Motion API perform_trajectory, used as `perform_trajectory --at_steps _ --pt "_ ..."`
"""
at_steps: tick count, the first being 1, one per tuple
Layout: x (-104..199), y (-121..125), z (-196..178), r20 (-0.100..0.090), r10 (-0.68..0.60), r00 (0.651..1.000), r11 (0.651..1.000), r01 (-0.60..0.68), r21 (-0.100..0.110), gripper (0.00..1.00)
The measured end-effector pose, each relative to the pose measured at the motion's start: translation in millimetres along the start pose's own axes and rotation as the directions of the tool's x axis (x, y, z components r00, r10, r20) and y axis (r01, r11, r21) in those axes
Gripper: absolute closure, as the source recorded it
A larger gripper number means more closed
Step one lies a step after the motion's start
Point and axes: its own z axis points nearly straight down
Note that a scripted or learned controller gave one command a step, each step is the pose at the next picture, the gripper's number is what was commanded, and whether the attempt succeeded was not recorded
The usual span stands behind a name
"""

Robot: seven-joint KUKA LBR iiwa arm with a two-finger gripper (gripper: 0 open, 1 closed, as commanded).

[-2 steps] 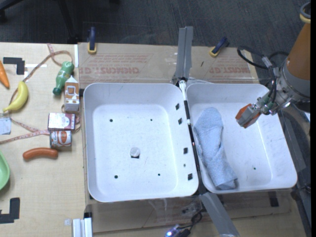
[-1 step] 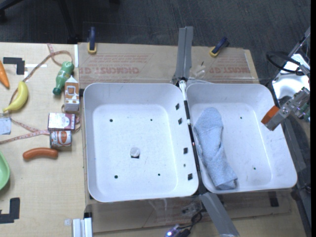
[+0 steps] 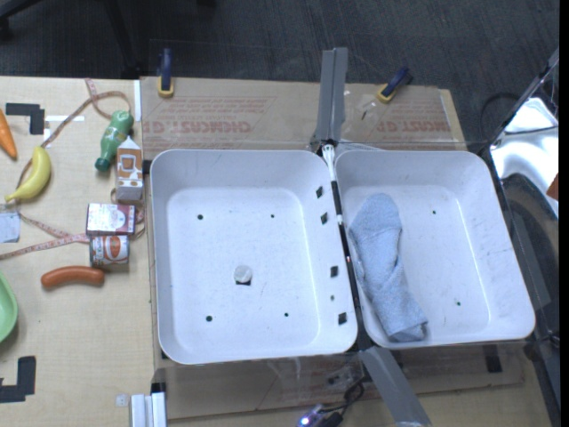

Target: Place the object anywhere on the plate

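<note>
A: In the left bin (image 3: 160,238), what is being seen?

B: A small pale disc (image 3: 243,275) is lying on its floor, low and left of centre, touching nothing. It is being taken as the likely object, though that is only a judgement.

A: And in the right bin (image 3: 498,238)?

B: A blue-grey cloth (image 3: 387,265) is lying crumpled along the left side, running from the middle towards the near wall.

A: Is anything being carried?

B: Nothing is being shown as carried. A part of the arm (image 3: 524,145), with a bit of orange below it, is showing at the right edge, beyond the right bin and well apart from disc and cloth. Whether the hand is clenched or released cannot be told.

A: Where is the plate being looked for?

B: Which thing is the plate cannot be told for sure. A green curved rim (image 3: 4,308) is showing at the far left edge of the counter (image 3: 62,336); it may be a plate, but too little of it is being shown.

A: How far along is the task being judged?

B: It is being judged as not begun. The disc is lying loose in its bin, so the grasp, the carry and the setting down are all being counted as left.
</note>
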Motion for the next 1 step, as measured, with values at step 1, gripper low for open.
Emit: perform_trajectory --at_steps 1 --pt "-22.0 3.2 -3.7 -0.001 0.031 1.000 1.000 -0.031 0.000 1.00"
